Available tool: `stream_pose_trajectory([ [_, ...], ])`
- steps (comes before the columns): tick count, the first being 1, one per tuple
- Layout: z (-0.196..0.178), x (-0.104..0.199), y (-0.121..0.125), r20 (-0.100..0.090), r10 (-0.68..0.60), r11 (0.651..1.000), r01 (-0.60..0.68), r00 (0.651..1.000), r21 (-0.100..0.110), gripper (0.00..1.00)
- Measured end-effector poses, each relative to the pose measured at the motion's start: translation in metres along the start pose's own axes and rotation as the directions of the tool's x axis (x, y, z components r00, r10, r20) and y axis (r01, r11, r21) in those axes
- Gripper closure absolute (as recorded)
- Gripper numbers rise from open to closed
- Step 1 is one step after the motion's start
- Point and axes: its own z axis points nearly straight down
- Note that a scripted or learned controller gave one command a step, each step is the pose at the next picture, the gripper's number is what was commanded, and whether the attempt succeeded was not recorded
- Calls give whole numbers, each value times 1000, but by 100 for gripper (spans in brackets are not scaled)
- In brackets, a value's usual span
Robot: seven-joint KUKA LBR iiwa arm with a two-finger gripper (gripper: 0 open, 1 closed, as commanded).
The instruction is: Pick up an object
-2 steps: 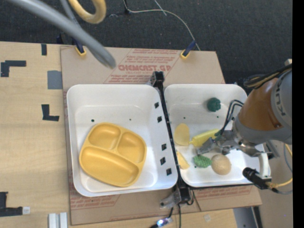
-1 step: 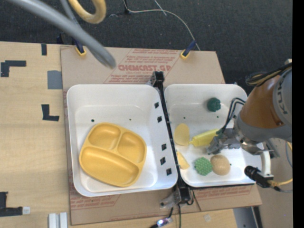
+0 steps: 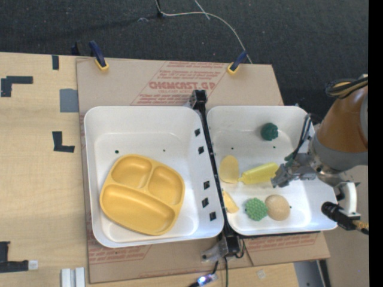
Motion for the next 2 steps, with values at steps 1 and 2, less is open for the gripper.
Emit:
stream_pose_trajectory([
  [1,-41,4,-3,0,-2,1000,2,1000,0,100],
  [2,-91,4,-1,1,-2,1000,2,1000,-2,100],
])
